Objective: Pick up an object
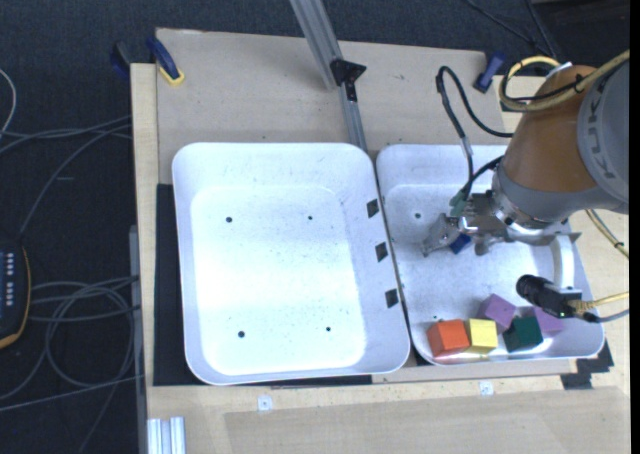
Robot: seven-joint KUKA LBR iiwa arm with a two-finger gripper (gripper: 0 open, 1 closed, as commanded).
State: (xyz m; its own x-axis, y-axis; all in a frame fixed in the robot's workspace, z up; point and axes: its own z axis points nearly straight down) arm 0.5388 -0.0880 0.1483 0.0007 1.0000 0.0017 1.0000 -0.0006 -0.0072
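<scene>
**Q:** Where is your claw, and what is it doing?

**A:** My claw (pixel 447 238) hangs over the right bin (pixel 420 177), near its middle, reaching in from the right. Its grey fingers (pixel 437 239) point left, with a small blue piece beside them. I cannot tell whether they are spread or pressed together, and I see nothing between them.

**Q:** And the things to pick?

**A:** They sit clustered in the near right corner of the right bin, well apart from my claw. An orange block (pixel 450 336) lies furthest left, touching a yellow block (pixel 482 334). Just right of that is a dark green block (pixel 522 333). A light purple block (pixel 498 309) rests behind the yellow one, and another purple block (pixel 548 322) sits at the far right, partly hidden by a black part of my wrist. All look like small, plain, solid-coloured cubes.

**Q:** The left bin (pixel 270 157)?

**A:** White, speckled with dark flecks.
</scene>
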